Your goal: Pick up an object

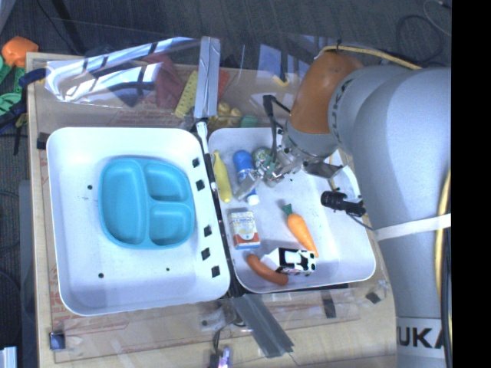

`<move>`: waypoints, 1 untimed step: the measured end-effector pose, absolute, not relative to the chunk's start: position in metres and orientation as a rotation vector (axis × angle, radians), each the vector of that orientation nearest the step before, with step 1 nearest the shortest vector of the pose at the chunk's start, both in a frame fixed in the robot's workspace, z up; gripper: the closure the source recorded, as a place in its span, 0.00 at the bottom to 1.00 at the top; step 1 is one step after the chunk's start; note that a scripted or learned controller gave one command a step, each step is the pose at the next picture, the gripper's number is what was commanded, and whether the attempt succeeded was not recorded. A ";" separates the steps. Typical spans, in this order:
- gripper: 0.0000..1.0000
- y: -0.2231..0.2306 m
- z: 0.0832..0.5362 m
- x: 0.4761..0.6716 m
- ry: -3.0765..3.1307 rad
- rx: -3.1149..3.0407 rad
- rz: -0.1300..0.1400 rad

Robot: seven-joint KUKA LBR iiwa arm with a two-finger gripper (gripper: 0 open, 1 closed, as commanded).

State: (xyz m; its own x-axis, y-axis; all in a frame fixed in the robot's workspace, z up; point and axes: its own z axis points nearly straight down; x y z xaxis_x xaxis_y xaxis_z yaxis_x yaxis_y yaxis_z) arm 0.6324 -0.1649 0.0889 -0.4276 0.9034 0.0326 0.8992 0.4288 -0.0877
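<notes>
**Objects wait in the right bin as the arm hangs over them**

Objects for picking are all gathered in the right bin. Along its left wall lies a yellow banana-shaped toy, and just beside that a blue bottle with a small white cap near its lower end. Below them sits a little carton with a red and white label, lying flat. To its right there's a carrot, orange with a green top, slanting down the bin. At the near edge a sausage lies next to a black-and-white cow toy, the two almost touching.

The grey arm reaches in from the right, its orange band up over the far side of the bin. The gripper is low over the bottle's end of the bin, right by the bottle. Whether it is spread or pinched together, I cannot tell; the metal parts blur into the clutter there.

Over in the left bin, a light blue divided tray rests flat in the middle.
</notes>
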 end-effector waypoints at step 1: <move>1.00 -0.165 0.094 0.632 -2.602 -1.631 0.088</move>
State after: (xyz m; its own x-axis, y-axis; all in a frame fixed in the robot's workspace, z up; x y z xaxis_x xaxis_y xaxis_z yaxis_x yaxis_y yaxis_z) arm 0.6323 -0.1646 0.0940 -0.4346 0.9002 0.0287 0.8961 0.4354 -0.0858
